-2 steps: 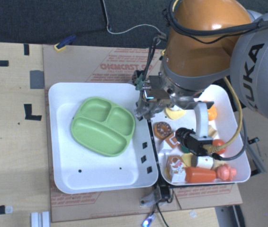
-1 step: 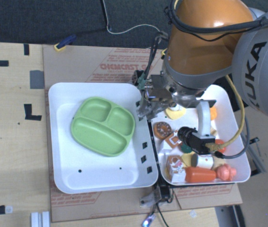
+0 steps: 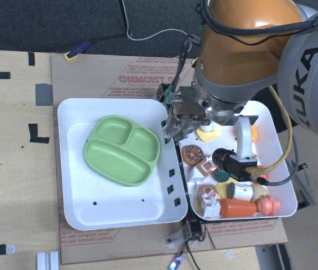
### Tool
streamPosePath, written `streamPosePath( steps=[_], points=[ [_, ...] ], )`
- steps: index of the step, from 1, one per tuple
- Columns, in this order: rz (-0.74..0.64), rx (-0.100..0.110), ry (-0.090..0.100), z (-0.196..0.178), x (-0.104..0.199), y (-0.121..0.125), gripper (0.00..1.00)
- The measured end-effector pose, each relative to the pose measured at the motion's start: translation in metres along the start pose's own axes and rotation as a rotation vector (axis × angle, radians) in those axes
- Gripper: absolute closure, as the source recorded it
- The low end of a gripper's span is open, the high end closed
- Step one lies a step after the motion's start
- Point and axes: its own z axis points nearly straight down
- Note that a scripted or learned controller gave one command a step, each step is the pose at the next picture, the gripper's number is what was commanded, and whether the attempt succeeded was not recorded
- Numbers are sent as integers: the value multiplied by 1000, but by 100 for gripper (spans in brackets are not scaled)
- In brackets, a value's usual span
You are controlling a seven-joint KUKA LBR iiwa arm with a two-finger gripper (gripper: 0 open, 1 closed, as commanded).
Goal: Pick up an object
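Observation:
The right bin (image 3: pixel 277 145) holds several small toys. Among them are a yellow piece (image 3: pixel 207 133), a brown round pretzel-like piece (image 3: pixel 192 153), a small green ball (image 3: pixel 221 175), a pale bottle with a brown cap (image 3: pixel 243 192), a long red-orange piece (image 3: pixel 237 208) and a pink figure (image 3: pixel 269 205). My gripper (image 3: pixel 174 126) hangs at the right bin's left wall, close to the wall between the two bins and just left of the yellow piece. I see nothing held in it. The big orange-banded wrist hides the bin's far part.
In the left bin (image 3: pixel 72 151) a green divided plate (image 3: pixel 123 149) lies slightly tilted. Both bins stand on a cardboard sheet (image 3: pixel 91 77). A small picture box (image 3: pixel 206 199) and an orange piece (image 3: pixel 253 134) also lie in the right bin.

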Motion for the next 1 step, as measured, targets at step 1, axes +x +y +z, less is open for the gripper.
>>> streamPosePath(
  steps=[1],
  points=[
    [0,8,-4,-7,1,1,100]
  ],
)
